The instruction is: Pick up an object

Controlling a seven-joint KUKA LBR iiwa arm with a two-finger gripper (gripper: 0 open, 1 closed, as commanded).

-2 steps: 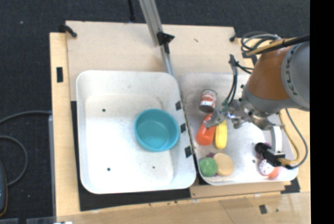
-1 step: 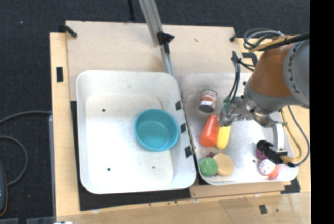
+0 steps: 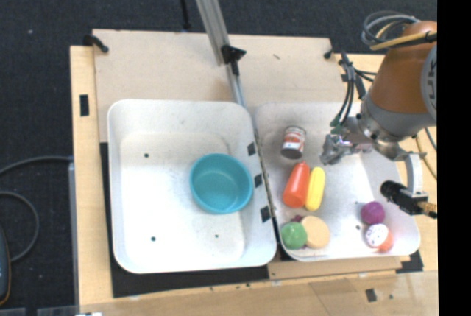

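My end effector (image 3: 333, 150) hung over the right bin (image 3: 346, 252), just beside the small can (image 3: 294, 141); honestly couldn't tell if it was open or closed. Best bet was dropping straight onto the can, away from the wall. That bin also held toy food, and the left bin (image 3: 140, 233) a blue bowl (image 3: 221, 183).

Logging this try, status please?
Pincer low in right bin, nothing seen held. Orange piece and yellow piece just below it. Small jar alongside.
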